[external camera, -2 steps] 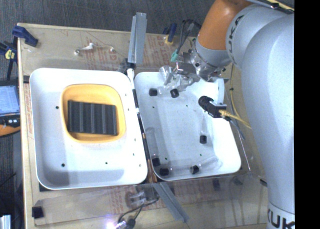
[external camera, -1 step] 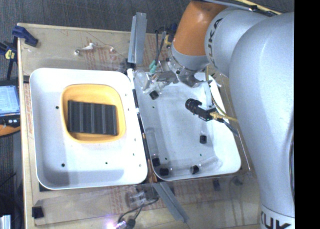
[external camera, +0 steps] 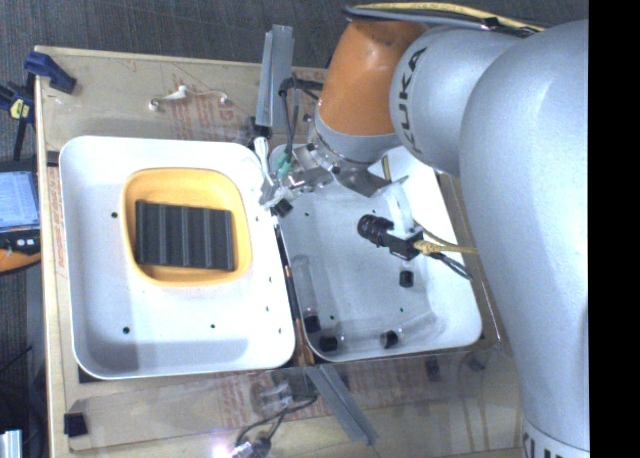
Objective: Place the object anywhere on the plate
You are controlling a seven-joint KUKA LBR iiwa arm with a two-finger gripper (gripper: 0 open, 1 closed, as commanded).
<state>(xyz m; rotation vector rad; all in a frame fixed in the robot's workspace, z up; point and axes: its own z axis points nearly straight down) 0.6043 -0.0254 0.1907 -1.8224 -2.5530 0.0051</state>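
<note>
A yellow plate (external camera: 185,186) with rounded corners lies in the left white bin (external camera: 100,326). A dark grey ribbed rectangular object (external camera: 186,236) rests flat on it and covers most of its middle. My gripper (external camera: 277,189) hangs at the upper left corner of the right bin (external camera: 450,321), close to the wall between the two bins. It sits to the right of the plate and apart from the dark object. The orange wrist band (external camera: 365,76) and the grey arm (external camera: 500,146) hide the right bin's upper right part.
A black cylindrical part (external camera: 378,231) juts out below the wrist over the right bin. Small dark pieces (external camera: 390,338) lie along that bin's front edge. A grey metal bar (external camera: 268,76) stands behind the bins, and a blue clamp (external camera: 48,71) grips the bench's far left corner.
</note>
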